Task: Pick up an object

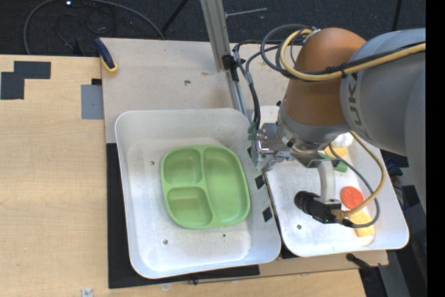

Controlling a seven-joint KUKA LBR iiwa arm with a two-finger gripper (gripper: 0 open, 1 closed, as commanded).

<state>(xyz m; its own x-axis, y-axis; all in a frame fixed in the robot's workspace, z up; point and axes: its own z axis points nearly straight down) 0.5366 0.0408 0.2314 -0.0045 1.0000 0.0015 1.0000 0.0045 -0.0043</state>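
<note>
My gripper (306,153) hangs over the right bin (306,236), near its far left part, under the bulky grey wrist and orange band. Close to it on the right lie a red-orange rounded object (352,196), a yellow object (362,223) by the bin's front right, a small green piece (340,165) and a pale yellowish item (341,142) partly hidden by the wrist. I see nothing between the gripper and the bin floor that it holds. A green divided plate (206,186) lies flat in the left bin (139,149).
An aluminium post (217,31) rises behind the bins, with cables running down it to the wrist. A blue and yellow tool (106,55) lies on the bench at the back left. The wooden bench top spreads to the left.
</note>
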